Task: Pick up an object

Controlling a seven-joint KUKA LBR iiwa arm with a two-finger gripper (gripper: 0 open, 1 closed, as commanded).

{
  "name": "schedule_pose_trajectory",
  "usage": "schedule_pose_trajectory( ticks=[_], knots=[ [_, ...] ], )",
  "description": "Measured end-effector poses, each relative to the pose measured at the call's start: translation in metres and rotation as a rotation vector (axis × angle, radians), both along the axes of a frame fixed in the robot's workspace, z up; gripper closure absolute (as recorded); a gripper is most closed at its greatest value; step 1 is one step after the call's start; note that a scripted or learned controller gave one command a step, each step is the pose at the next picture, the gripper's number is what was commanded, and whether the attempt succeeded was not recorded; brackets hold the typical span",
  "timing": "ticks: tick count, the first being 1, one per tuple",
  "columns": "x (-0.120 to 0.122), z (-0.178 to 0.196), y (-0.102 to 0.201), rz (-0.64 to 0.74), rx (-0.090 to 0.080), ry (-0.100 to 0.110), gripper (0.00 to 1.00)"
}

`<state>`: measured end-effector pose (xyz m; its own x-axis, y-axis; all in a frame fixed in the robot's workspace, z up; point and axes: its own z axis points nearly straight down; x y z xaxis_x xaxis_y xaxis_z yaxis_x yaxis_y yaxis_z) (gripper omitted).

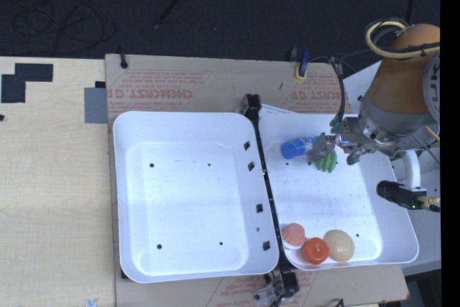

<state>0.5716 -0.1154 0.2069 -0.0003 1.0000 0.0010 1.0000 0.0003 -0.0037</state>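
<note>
While the arm point(402, 93) reached in from the right of the frame, its pincer point(321, 149) sat low over the upper part of the right bin point(392, 241), between a blue object point(293, 148) on its left and a green object point(328, 162) just below it. Whether the pincer was apart or together could not be told. At the lower edge of that bin lay a pink object point(292, 233), a red ball point(315, 250) and a tan ball point(339, 244), close together. At centre left stood the left bin point(122, 154) on the desk point(50, 176).
</note>
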Motion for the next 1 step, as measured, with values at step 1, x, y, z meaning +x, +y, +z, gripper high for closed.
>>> schedule_pose_trajectory(
  ticks=[1],
  knots=[
    [-0.0560, 0.0524, -0.0639, -0.007, -0.003, -0.003, 0.00]
  ],
)
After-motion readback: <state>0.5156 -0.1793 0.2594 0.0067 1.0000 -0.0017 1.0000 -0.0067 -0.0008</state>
